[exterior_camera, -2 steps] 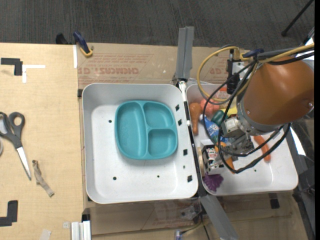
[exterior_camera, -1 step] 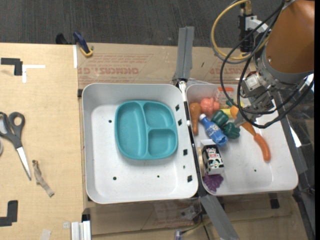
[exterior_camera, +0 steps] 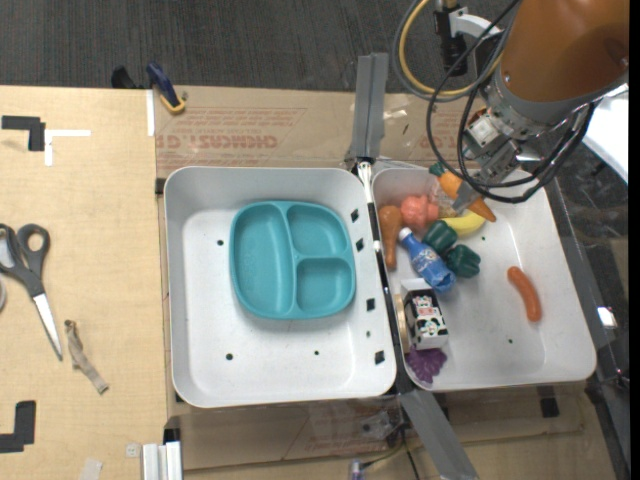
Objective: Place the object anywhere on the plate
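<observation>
Plate (exterior_camera: 293, 260): teal throughout, seated in a white left bin (exterior_camera: 190, 298); the right bin (exterior_camera: 560, 348) is likewise white. Contents of the right bin: an orange-red sausage (exterior_camera: 525, 293), a blue bottle (exterior_camera: 427, 261) with white cap, a dark green pepper (exterior_camera: 452, 249), a yellow banana (exterior_camera: 464, 223), a pink item (exterior_camera: 420, 209), a purple bunch (exterior_camera: 425, 366), and a black-and-white cow-patterned carton (exterior_camera: 427, 319). Arm (exterior_camera: 565, 28): orange band above grey; bench (exterior_camera: 70, 268) is pale tan wood with black markings, and the scissors (exterior_camera: 30, 278) have grey handles.

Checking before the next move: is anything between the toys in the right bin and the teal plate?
Only the two bins' adjoining walls stand between the toys and the plate. The end effector is above the pile.
</observation>
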Controlling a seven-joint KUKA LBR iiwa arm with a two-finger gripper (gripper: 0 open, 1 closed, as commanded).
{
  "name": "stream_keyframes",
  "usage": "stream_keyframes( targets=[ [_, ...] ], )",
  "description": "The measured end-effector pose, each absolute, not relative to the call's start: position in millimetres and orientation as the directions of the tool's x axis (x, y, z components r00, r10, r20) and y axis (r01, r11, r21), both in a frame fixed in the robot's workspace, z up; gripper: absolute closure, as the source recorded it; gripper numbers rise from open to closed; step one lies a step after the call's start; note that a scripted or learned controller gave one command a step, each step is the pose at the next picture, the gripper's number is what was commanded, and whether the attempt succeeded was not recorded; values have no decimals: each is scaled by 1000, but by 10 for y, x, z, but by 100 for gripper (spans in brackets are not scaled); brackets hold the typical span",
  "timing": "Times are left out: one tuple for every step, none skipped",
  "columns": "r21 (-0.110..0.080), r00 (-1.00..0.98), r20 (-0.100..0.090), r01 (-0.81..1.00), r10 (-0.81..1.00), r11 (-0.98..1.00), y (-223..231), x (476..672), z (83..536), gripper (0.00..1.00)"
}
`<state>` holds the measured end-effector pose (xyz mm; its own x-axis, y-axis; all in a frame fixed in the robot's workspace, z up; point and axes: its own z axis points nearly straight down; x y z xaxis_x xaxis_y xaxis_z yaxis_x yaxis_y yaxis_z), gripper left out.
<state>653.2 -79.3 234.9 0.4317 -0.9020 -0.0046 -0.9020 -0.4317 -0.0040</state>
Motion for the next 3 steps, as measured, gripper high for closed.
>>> stream_keyframes(
  targets=[
    [-3, 590, -5, -807, -807, -590, -84, 6591, 2452, 100],
    [-2, 613, -5, -790, -790, -613, 279, 6589, 2045, 100],
    [-3, 836, -4, -549, -549, -836, 578, 6246, 2522, 100]
  ],
)
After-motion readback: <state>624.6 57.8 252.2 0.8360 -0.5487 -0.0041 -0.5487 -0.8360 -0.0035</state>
